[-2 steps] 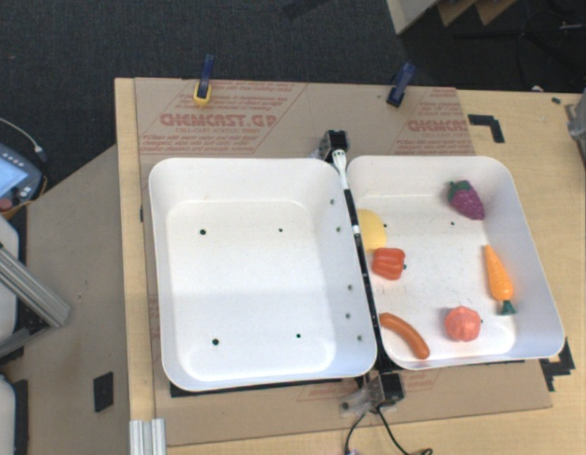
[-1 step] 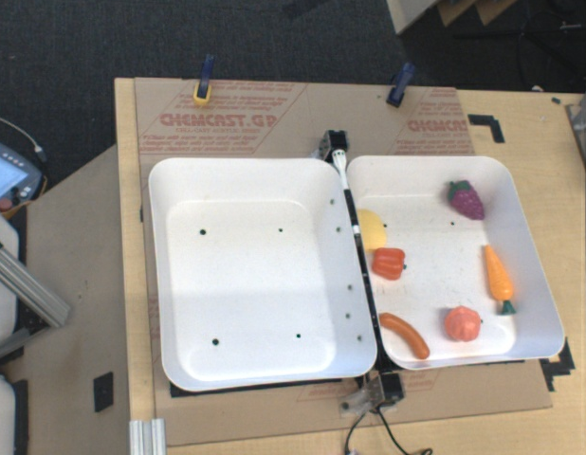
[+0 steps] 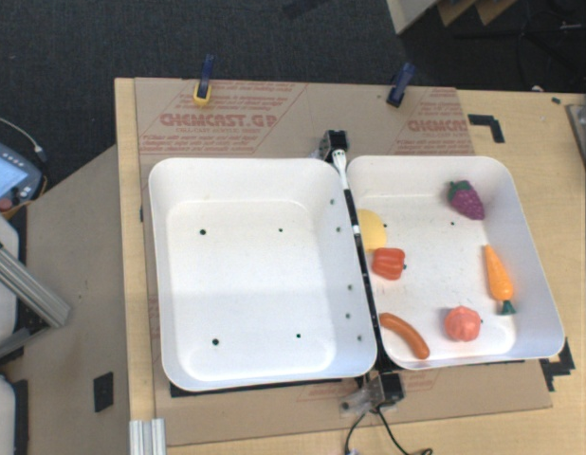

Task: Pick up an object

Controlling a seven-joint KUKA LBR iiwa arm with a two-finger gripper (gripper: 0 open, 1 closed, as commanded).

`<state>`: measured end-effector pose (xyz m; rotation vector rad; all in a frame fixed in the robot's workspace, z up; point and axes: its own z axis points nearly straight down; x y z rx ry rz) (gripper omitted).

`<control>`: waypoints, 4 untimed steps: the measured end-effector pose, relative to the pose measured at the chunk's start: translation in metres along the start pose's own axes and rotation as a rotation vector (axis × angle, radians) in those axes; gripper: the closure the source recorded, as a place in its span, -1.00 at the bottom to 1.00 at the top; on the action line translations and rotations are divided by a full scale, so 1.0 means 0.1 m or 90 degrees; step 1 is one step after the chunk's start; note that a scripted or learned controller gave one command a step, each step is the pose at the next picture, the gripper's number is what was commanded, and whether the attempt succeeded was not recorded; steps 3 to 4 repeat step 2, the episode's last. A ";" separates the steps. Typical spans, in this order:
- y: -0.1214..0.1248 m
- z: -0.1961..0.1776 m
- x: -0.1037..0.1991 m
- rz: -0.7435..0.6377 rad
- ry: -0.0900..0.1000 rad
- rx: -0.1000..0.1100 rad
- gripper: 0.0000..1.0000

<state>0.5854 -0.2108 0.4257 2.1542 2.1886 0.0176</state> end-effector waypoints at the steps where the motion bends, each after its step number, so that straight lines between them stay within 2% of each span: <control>1: 0.01 -0.11 -0.01 -0.001 -0.002 -0.003 1.00; 4: 0.03 -0.22 -0.01 -0.001 -0.004 -0.006 1.00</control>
